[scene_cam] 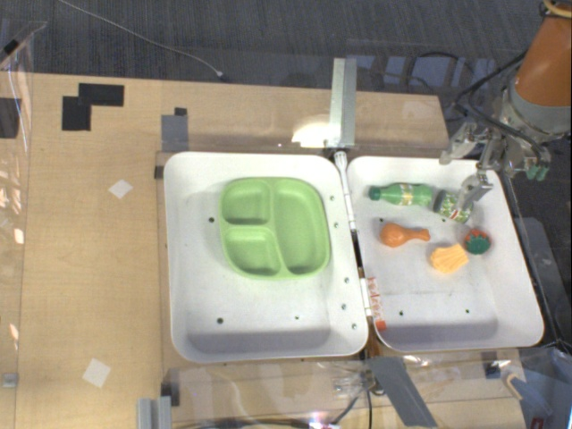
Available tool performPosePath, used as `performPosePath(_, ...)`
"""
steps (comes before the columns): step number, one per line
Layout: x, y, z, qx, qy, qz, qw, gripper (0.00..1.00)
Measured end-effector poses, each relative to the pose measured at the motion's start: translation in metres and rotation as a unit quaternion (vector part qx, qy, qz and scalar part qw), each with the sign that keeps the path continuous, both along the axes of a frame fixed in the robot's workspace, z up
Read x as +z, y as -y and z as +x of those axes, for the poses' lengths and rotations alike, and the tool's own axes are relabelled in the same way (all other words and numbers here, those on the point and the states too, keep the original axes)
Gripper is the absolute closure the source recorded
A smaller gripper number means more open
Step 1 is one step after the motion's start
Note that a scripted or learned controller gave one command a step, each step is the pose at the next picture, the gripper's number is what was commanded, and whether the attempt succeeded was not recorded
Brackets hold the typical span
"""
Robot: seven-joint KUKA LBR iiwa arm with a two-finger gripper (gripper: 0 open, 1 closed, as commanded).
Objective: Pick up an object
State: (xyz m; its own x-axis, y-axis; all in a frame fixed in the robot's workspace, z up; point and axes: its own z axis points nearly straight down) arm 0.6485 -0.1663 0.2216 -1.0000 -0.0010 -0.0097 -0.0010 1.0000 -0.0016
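**Robot arm closing in on green bottle, nothing lifted yet**

A grey arm with an orange band is reaching in from the right over the right bin (500,324) of two white bins sitting side by side on a wooden bench (89,266). Its gripper (466,202) is hanging low at the bin's far side, right at the cap end of a green bottle (402,194) that is lying on its side. Whether the gripper is released or clenched cannot be told from this slanted overhead view, and nothing is visibly sitting between its tips, so no grasp can be claimed.

Three other candidates are lying nearer the middle of the same bin: an orange drumstick-shaped toy (403,234), a yellow wedge (449,258) and a small red-and-green piece (478,241) just beside the wedge. All are resting flat on the bin floor. The left bin (192,329) is holding only a green divided tray (272,227).

By the look of it, the approach is largely done; the closing on an object and the lift are both still to come.
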Motion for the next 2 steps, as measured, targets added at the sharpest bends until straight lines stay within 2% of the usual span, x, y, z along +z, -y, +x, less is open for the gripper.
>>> performPosePath(1,-0.132,0.042,0.018,-0.108,-0.009,0.0003,0.9941,0.0)
performPosePath(2,-0.113,0.039,0.027,-0.104,0.007,-0.0003,0.9945,1.0)
